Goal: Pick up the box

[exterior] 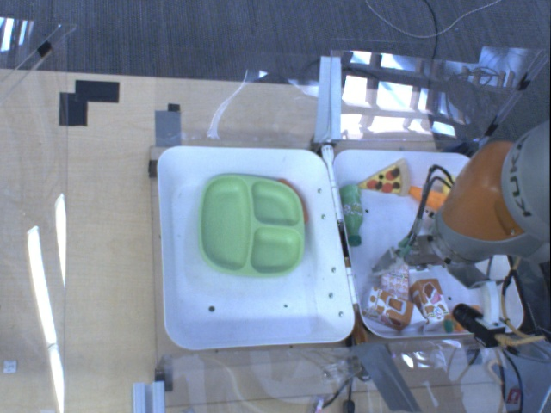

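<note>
On the pale wooden surface, the left bin holds a green divided tray, and the right bin carries a green bottle by its left wall, a pizza-slice toy near the far edge, and two printed packets at the near edge, of which I take the left one to be the box, lying flat beside its neighbour packet. The claw hangs just above the box, with the arm hiding whether it is open or closed, so I cannot tell its state. The risk, as I judge it, is that the box lies so close to the neighbour packet and the bin's near wall that a descent could nudge it aside or catch both.
</note>
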